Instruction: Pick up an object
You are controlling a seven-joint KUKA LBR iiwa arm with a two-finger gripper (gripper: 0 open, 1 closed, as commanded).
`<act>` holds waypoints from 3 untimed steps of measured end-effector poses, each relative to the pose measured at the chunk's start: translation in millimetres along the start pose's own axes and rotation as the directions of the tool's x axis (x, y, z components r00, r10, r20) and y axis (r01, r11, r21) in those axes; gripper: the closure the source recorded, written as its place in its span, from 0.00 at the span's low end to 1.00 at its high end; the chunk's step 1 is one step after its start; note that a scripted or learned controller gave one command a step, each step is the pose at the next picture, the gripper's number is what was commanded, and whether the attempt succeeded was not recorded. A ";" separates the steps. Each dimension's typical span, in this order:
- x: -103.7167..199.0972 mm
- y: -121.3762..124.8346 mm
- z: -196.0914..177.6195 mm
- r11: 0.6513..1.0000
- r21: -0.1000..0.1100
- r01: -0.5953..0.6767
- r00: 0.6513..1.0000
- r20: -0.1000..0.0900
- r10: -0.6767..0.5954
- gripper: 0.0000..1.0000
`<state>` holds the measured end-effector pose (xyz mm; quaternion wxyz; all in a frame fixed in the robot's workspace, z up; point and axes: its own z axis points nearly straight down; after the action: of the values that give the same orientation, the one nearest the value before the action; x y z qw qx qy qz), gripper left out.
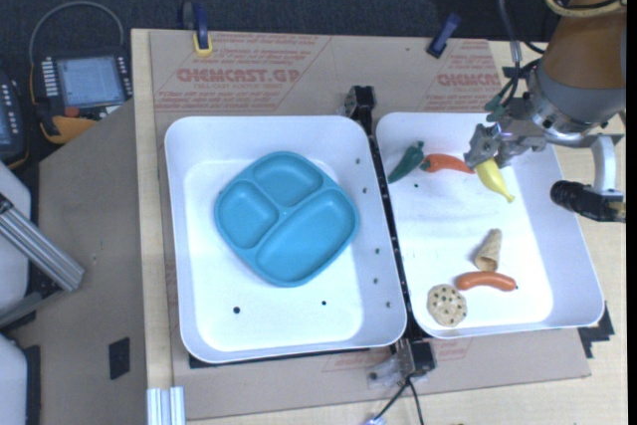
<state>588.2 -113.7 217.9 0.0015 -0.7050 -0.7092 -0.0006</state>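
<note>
yellow banana (496, 179) sits right under the gripper (491, 150), up around 1 o'clock in the right bin (567, 314). whether it's actually got hold of anything, honestly can't tell from here. carrot (445, 164) lies touching it on the 9 o'clock side, so a messy grab seems likely. cone (488, 250), sausage (486, 282) and cookie (447, 305) are down at 6 o'clock. blue plate (287, 230) sits in the left bin (189, 214), probably the drop spot.

Two white bins (189, 214), one blue plate (287, 217), five toy foods (447, 305).
</note>
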 end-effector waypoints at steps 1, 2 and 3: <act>51.9 -23.9 -7.2 1.000 0.001 0.000 1.000 0.000 0.000 1.00; 96.0 -35.4 -13.0 1.000 0.001 -0.001 1.000 0.000 0.001 1.00; 146.7 -53.3 -0.6 1.000 0.003 0.000 1.000 0.000 0.000 1.00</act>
<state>534.0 32.7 218.9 0.0025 -0.7051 -0.7091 0.0006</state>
